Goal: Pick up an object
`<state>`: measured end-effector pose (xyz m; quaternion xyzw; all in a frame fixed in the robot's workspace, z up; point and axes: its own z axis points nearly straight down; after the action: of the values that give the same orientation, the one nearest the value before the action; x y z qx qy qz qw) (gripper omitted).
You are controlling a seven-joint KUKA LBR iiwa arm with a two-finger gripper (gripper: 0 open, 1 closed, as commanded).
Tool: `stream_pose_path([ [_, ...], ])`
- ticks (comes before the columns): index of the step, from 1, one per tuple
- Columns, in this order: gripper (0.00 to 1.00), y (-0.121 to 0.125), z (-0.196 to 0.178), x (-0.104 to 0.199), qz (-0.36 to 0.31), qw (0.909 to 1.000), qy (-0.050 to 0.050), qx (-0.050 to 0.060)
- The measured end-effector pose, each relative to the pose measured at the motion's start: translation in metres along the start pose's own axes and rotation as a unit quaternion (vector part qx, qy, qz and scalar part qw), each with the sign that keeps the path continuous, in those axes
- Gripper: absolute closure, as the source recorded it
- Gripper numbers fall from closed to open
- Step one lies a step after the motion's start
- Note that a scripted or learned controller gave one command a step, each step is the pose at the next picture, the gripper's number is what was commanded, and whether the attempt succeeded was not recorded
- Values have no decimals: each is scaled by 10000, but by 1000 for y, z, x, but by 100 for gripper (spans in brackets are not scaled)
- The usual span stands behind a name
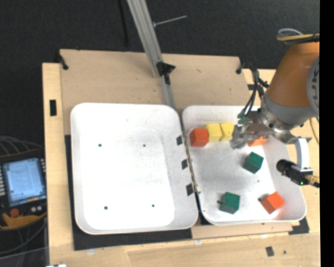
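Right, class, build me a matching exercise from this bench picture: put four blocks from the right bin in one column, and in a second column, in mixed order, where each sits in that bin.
Column 1
1. orange block in the row
2. yellow block
3. lower green block
4. lone orange block

Column 2
A. near the bin's front right corner
B. left end of the row, by the wall next to the left bin
C. near the front wall, about midway along it
D. in the row, just right of the orange one

Pairs: 1-B, 2-D, 3-C, 4-A
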<state>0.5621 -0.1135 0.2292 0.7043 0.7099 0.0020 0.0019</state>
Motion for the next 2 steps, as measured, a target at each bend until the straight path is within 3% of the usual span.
stream_pose_path([
  [2, 100, 35, -16, 102, 1, 10000, 5, 7],
])
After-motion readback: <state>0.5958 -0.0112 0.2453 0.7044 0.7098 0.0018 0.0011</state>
